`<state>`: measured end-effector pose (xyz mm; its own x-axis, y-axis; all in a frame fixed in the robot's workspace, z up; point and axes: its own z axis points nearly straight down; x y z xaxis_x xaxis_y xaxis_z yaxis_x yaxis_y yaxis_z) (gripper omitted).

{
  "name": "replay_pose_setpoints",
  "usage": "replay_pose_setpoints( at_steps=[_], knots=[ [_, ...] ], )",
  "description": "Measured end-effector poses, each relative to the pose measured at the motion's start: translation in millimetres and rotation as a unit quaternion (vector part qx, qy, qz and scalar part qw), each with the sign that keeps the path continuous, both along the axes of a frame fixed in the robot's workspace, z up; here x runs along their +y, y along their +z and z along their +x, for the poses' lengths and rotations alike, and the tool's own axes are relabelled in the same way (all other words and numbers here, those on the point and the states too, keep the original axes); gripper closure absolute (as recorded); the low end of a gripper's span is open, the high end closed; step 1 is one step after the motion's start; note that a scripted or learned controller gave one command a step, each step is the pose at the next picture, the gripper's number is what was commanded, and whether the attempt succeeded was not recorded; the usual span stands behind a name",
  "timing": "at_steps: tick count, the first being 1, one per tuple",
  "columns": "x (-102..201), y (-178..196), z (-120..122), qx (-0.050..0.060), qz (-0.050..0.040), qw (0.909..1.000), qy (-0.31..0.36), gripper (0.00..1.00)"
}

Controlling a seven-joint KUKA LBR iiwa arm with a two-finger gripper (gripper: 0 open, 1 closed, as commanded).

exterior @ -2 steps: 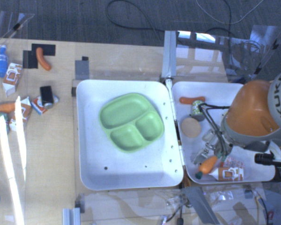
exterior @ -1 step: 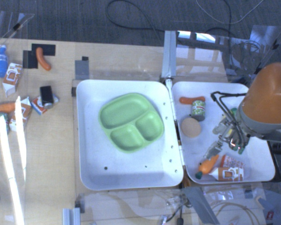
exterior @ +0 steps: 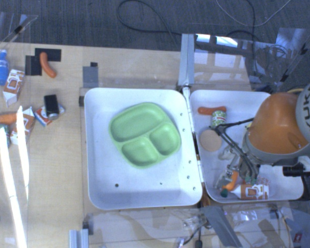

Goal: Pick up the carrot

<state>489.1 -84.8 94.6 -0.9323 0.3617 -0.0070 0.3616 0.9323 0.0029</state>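
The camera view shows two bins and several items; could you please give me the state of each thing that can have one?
green divided plate: upright in the left bin, its compartments bare.
carrot: lying in the right bin, under the gripper.
carton: on its side beside the carrot.
can: standing upright.
orange sausage: lying flat at the bin's far wall.
gripper: low over the carrot; grip unclear.

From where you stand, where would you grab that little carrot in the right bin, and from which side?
Probably from above, across the orange middle of the carrot. It lies slanted, green top low, beside the carton and close to the bin's front wall, leaving little room for sideways approaches.
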Motion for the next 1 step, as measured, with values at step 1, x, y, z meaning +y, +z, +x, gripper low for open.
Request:
replay_pose_setpoints(
  at_steps=[1],
  knots=[
    [76.7,113.2,35.9,-0.001,0.0010,0.9975,-0.070,0.00]
  ],
)
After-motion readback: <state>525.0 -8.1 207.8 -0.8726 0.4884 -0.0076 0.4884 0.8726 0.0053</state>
